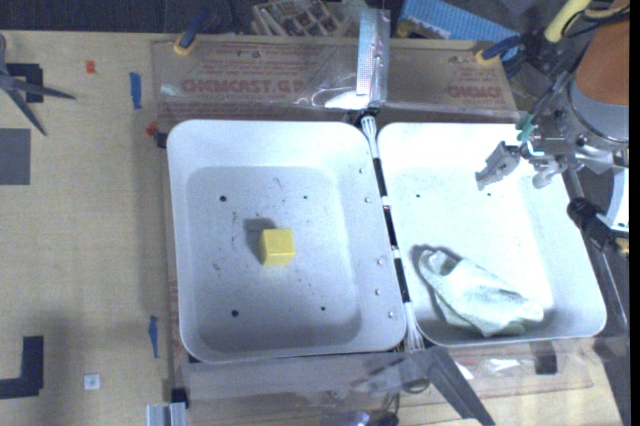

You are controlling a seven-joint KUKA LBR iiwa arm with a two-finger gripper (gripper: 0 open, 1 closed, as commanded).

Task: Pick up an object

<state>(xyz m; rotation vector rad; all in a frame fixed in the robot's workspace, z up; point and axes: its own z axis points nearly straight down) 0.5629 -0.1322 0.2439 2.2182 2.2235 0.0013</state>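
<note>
Cloth [478, 292] lies crumpled at the near edge of the right bin [440, 154], long axis running from upper left to lower right; yellow block [278, 246] sits mid left bin [190, 164], roughly square-on, no clear long axis. Gripper [520, 164] hangs over the right bin's far right side, well above and right of the cloth and well apart from the block, nothing in it. Can't tell its finger state, and the arm [600, 74] is cut off at the right edge.
</note>
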